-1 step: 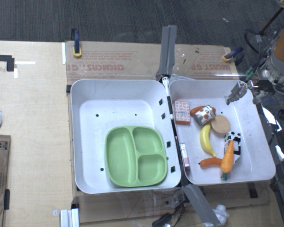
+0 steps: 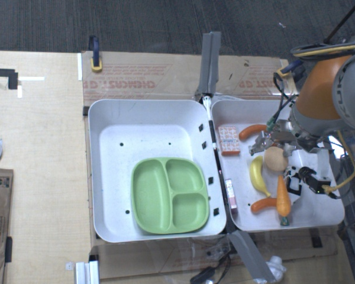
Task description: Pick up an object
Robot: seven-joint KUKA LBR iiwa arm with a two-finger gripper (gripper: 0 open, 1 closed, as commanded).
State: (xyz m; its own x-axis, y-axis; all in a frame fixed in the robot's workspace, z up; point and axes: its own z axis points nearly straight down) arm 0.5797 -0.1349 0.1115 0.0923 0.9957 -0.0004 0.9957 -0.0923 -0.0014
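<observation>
Above the right bin [image 2: 319, 218], your gripper [image 2: 266, 139], its spread indiscernible, hangs at the 11 o'clock side of the beige ball [image 2: 274, 158], so centre over the ball and descend vertically, avoiding the banana [image 2: 258, 176].

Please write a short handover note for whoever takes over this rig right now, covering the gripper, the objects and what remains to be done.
Gripper: low over the right bin, beside the beige ball; nothing seen between its fingers.
Right bin holds: beige ball, banana, carrot, two orange sausages, small patterned box.
Left bin: green divided plate.
Done: arm is in position over the objects.
Left: grasp one and lift it; no pick shows yet.
</observation>
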